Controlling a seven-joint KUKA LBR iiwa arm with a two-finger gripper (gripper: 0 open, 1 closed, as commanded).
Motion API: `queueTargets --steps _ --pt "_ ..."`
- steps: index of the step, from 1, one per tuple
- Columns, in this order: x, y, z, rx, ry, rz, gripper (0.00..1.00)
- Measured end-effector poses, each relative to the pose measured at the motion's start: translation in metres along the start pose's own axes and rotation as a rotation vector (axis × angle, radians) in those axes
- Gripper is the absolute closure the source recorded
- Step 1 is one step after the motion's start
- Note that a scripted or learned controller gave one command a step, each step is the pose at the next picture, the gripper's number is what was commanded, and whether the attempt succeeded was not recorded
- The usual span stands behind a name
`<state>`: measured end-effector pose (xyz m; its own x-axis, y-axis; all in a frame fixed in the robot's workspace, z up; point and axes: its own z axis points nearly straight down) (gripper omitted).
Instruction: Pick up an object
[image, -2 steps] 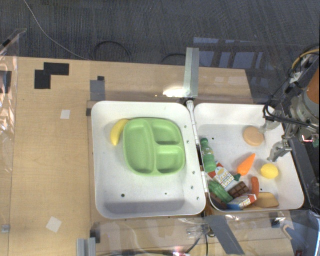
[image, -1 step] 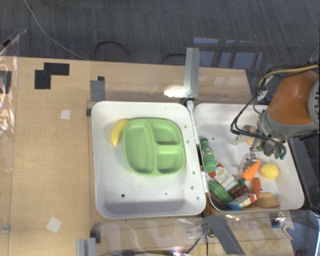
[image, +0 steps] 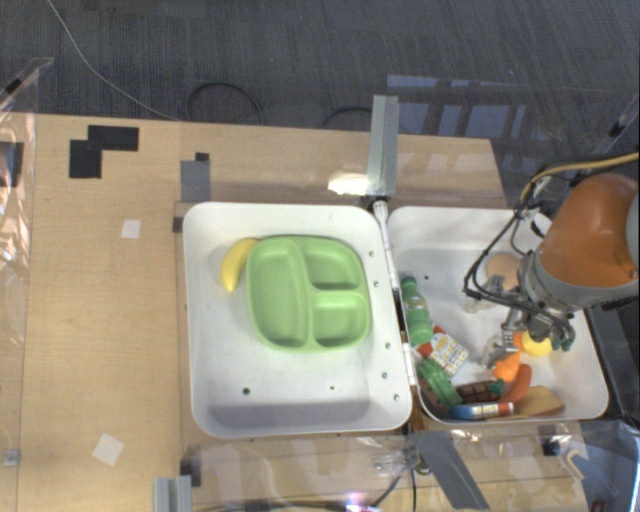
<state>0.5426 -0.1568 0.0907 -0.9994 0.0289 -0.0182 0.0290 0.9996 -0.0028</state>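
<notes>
**Arm reaches into the crowded bin**

The gripper (image: 527, 338) is low in the right bin (image: 440, 235), at the lower right of the frame. It sits down among the toys there, most likely because that is where the small things to pick up are piled. A yellow piece (image: 538, 346) is right at its tip, and an orange carrot (image: 512, 374) lies just below it, touching or almost touching. I cannot tell if the pincer is apart, together, or clamped on anything, because the arm's body hides much of it from above.

The right bin holds a heap along its bottom and left side. There is a green bottle (image: 415, 315) lying along the left wall, a small packet (image: 447, 352) beside it, a brown bar (image: 478, 390), a red and blue marker (image: 478, 410) near the bottom edge, and a tan piece (image: 541, 402) in the bottom right corner. They look pushed together, so grabbing just one may be tricky.

The left bin (image: 215, 330) holds a green tray (image: 305, 292) with three sections, lying flat. A banana (image: 235, 262) rests against the tray's upper left edge.
</notes>
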Motion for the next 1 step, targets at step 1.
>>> queueTargets --steps 1 --pt "-0.0706 -0.0312 0.0031 -0.002 0.004 -0.425 0.00"
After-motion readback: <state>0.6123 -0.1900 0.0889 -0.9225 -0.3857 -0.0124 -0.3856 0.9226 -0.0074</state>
